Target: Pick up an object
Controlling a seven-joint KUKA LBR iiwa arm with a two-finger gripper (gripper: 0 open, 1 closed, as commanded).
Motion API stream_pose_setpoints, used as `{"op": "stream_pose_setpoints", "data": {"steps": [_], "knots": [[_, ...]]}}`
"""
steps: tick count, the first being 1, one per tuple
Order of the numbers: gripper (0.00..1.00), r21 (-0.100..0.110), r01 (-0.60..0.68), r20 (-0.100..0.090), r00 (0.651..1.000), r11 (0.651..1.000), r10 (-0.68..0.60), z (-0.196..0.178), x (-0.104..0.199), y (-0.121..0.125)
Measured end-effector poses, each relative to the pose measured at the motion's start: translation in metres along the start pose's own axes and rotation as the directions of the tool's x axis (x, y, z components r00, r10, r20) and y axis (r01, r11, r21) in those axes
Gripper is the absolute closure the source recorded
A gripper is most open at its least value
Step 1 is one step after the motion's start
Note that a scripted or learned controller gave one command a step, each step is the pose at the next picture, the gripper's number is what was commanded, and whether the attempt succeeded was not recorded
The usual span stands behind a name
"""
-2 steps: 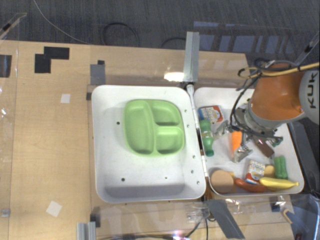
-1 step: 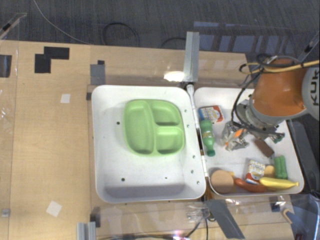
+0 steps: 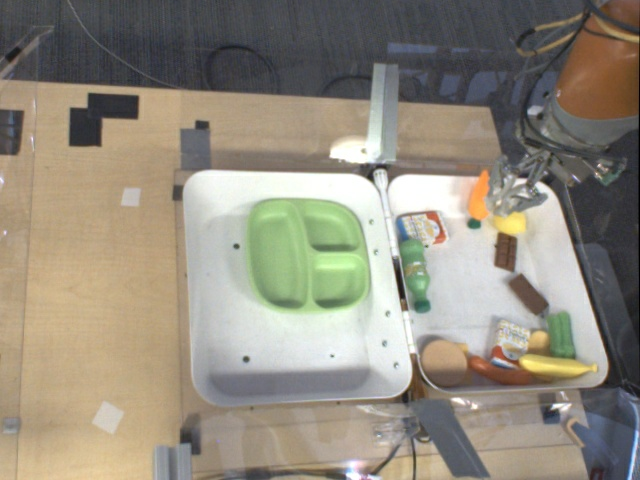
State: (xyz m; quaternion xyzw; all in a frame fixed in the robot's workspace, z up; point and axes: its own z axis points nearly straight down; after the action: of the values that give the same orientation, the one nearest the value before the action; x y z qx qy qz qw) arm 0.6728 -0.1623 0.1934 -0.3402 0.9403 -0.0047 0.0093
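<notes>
The tool (image 3: 518, 194) hangs low in the far corner of the right shallow white plastic bin (image 3: 585, 268), and whether it is spread or pressed together I cannot tell. Directly beneath it lies a small yellow plastic piece (image 3: 510, 225), with a slim orange carrot-like toy (image 3: 480, 194) just beside it toward the divider; either looks the likeliest pick, though nothing is visibly held. A clean grasp probably means dropping straight down, centred on one item, not both. The bin's far rim and outer wall sit close, leaving little side room. Open floor lies nearer the camera, before two brown chocolate-bar blocks (image 3: 517, 273). Farther off, across the divider, the left white bin (image 3: 210, 268) holds a green compartment tray (image 3: 305, 253).
</notes>
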Motion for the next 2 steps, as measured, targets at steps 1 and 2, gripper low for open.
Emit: {"op": "stream_pose_setpoints", "data": {"steps": [1,2], "knots": [[0.00,-0.007,0.002,-0.003,1.000,1.000,-0.002,0.003,-0.001,0.002],[0.00,-0.006,0.028,-0.003,1.000,1.000,-0.028,0.104,0.006,-0.003]]}}
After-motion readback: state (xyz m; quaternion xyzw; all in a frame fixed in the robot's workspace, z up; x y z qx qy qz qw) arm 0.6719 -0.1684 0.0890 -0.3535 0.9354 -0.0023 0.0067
